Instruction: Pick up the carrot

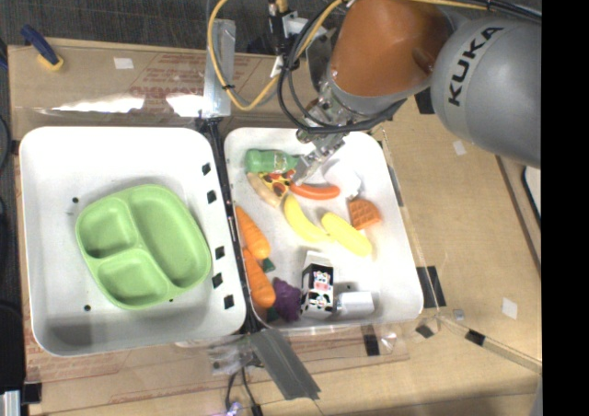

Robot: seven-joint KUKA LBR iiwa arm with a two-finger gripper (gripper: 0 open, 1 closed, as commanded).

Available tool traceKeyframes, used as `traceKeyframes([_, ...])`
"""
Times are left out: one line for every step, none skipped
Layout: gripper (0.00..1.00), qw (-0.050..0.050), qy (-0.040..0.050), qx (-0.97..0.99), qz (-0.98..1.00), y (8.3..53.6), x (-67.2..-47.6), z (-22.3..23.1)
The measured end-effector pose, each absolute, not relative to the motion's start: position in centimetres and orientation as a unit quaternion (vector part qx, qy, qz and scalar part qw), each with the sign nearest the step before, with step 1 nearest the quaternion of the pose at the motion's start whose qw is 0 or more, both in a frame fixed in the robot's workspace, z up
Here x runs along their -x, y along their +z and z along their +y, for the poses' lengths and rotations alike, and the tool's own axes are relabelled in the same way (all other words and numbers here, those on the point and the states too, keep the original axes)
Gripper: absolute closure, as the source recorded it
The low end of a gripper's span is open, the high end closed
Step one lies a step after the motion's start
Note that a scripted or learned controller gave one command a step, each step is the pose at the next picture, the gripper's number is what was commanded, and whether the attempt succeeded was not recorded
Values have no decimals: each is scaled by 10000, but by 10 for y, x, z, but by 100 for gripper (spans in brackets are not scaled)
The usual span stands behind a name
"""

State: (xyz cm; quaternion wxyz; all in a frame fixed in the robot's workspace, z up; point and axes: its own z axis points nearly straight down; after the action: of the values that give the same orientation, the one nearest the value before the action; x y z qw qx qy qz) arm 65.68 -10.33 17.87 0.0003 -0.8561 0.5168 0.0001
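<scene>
- Left bin [37, 221]: carries a green divided plate [143, 244] near its middle, well apart from the work.
- Carrot [252, 232]: not yet lifted; lying along the left wall of the right bin [398, 221], about halfway down that edge.
- Just below it, a second orange piece [259, 283] of similar look, running on toward the bin's near-left corner; easily mistaken for the target.
- Purple item [286, 298] and small black-and-white carton [317, 287] by the near edge; silver can [355, 303] beside them.
- Middle of the bin: two bananas [324, 225], a pizza slice [274, 186], a red sausage [316, 190], a brown piece [364, 213]; green item [270, 161] at the far-left corner.
- Gripper [316, 158]: hanging near the far edge, over the sausage and pizza, away from the carrot; open or closed, cannot tell.
- Left to do, by judgement: shift toward the left wall, descend, grasp, lift; wall and neighbouring orange piece crowd the approach.
</scene>
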Motion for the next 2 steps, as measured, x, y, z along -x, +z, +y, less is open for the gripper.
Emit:
traceKeyframes([100, 2, 37, 8598, 5106, 89, -655, -144])
traceKeyframes([100, 22, -15, 9309, 3652, 194, -658, -30])
